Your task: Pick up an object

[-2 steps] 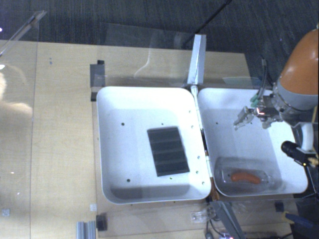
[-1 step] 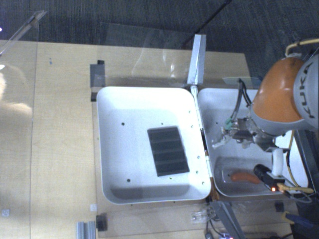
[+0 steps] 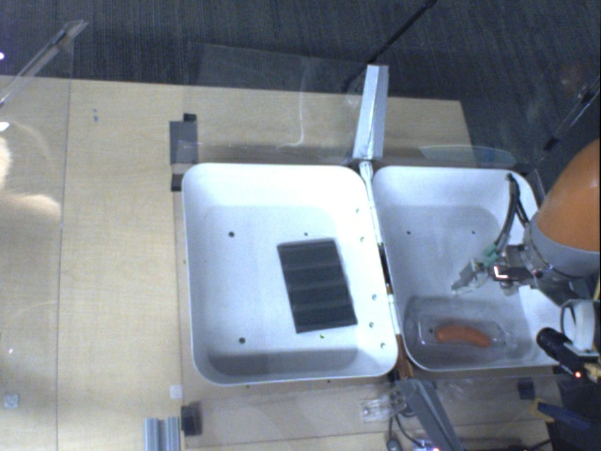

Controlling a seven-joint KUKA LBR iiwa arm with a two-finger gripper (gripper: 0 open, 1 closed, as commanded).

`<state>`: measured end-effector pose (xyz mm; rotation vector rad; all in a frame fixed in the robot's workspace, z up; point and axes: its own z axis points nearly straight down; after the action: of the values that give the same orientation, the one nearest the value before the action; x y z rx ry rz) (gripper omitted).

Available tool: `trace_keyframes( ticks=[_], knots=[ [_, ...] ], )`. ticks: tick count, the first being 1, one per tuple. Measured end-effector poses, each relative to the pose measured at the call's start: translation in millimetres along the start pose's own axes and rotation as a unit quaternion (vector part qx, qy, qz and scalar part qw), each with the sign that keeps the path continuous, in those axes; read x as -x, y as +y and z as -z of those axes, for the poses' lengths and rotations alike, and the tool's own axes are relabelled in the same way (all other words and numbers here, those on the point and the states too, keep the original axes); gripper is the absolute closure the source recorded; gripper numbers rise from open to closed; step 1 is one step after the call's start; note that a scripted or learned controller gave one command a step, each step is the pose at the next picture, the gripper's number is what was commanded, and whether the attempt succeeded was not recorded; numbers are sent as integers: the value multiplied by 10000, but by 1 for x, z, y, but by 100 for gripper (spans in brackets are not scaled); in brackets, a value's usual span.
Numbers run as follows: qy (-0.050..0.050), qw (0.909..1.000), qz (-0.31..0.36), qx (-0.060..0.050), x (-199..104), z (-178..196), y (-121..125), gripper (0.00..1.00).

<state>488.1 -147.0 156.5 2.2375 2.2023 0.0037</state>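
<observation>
A dark ribbed rectangular pad (image 3: 317, 286) lies flat near the middle of the left bin (image 3: 216, 252). In the right bin (image 3: 423, 205), near its front edge, an orange sausage-shaped object (image 3: 463, 334) lies inside what looks like a clear plastic pack (image 3: 498, 341). My gripper (image 3: 470, 278) hangs over the right bin, just above and behind that pack, reaching in from the right. Nothing is visibly held in it. The arm's orange band (image 3: 575, 205) fills the right edge.
A metal divider post (image 3: 371, 120) rises behind the seam between the two bins. Cables and clamps (image 3: 423, 421) sit along the bench's front edge below the right bin. Bare wooden bench (image 3: 94, 280) spreads to the left.
</observation>
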Motion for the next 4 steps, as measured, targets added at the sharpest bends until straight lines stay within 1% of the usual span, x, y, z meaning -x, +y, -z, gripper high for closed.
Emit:
trace_keyframes(
  ticks=[1, 2, 3, 4],
  knots=[
    [-17, 9939, 1105, 55, -49, -66, 2, 0],
    [-25, 9938, 1110, 109, -50, -54, 6, 100],
    [-24, 9937, 1112, 107, -50, -54, 6, 0],
    [-2, 9989, -460, 53, -56, -67, 73, 0]
  ],
)
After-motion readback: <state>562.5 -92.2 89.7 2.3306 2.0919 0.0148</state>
